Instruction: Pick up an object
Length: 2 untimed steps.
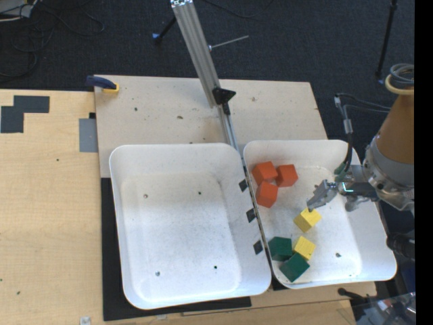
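Below, I see the pale speckled plywood bench (270,110) on dark carpet, bearing two shallow white plastic bins. My grey arm with its orange band (400,124) reaches in over the right bin (338,266), claw (318,200) tilted down, fingers slightly spread, pinching nothing. Just beneath the claw lies a small yellow cube (308,219); three orange blocks (269,180) sit beyond it.
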{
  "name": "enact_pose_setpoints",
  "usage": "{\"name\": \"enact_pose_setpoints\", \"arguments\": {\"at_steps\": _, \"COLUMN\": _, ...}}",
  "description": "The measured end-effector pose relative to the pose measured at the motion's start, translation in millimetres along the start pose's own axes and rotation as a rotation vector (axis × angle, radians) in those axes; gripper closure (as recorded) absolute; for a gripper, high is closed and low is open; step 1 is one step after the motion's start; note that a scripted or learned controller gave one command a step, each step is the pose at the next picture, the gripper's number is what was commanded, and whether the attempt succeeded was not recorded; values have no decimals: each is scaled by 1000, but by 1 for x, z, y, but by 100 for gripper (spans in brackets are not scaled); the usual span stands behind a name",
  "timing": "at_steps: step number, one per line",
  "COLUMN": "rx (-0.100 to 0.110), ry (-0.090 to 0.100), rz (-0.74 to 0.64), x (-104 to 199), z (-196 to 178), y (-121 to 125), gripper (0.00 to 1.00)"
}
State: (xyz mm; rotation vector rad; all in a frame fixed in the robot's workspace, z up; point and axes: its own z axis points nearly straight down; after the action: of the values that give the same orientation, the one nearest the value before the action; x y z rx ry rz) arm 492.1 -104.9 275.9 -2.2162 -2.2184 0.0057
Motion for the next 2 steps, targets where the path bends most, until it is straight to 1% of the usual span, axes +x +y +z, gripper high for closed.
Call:
{"name": "enact_pose_setpoints", "arguments": {"at_steps": 1, "rx": -5, "ry": -1, "rz": 4, "x": -1, "z": -2, "y": 0, "gripper": 0}}
{"name": "enact_pose_setpoints", "arguments": {"at_steps": 2, "rx": 2, "ry": 0, "rz": 3, "x": 5, "z": 51, "y": 9, "gripper": 0}}
